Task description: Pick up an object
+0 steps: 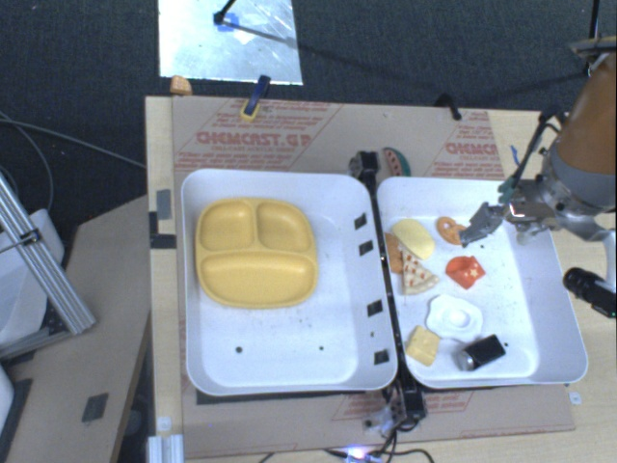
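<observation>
The right bin (540,287) holds several toy foods: a pretzel (448,229), a pale yellow piece (413,237), a pizza slice (416,277), a red strawberry-like piece (465,271), a fried egg (453,315), a cheese cube (422,345) and a black and silver object (480,352). My gripper (479,226) reaches in from the right and hangs just right of the pretzel, above the red piece. Nothing shows between its fingers.
The left bin (280,365) bears a yellow divided plate (257,251). A cardboard sheet (318,138) lies under both bins. A metal frame (34,249) stands at the left. A shiny square panel (229,25) lies on the floor beyond the bench.
</observation>
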Tool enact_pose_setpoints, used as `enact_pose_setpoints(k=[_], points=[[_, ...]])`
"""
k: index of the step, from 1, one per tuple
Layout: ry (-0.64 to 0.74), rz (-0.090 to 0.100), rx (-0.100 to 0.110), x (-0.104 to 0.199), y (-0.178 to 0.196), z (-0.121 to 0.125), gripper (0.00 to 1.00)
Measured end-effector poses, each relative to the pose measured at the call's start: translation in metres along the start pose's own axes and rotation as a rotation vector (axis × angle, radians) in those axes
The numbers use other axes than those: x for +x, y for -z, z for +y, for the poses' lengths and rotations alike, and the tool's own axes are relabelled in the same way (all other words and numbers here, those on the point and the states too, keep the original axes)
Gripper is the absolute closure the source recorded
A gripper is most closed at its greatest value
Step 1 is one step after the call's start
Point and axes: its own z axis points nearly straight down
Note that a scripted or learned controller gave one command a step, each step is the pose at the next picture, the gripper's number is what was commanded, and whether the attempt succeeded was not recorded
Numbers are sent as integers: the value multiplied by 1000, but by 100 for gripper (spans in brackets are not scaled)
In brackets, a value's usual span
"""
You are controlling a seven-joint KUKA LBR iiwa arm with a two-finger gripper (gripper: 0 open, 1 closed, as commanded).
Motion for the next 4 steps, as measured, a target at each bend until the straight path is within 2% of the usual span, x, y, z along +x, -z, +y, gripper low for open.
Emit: enact_pose_setpoints(k=[1, 2, 3, 4], points=[[-1, 3, 11, 16, -118, -32, 0], [6, 0, -7, 41, -84, 34, 0], [7, 0, -13, 78, -9, 108, 0], [13, 6, -3, 203, -15, 130, 0]])
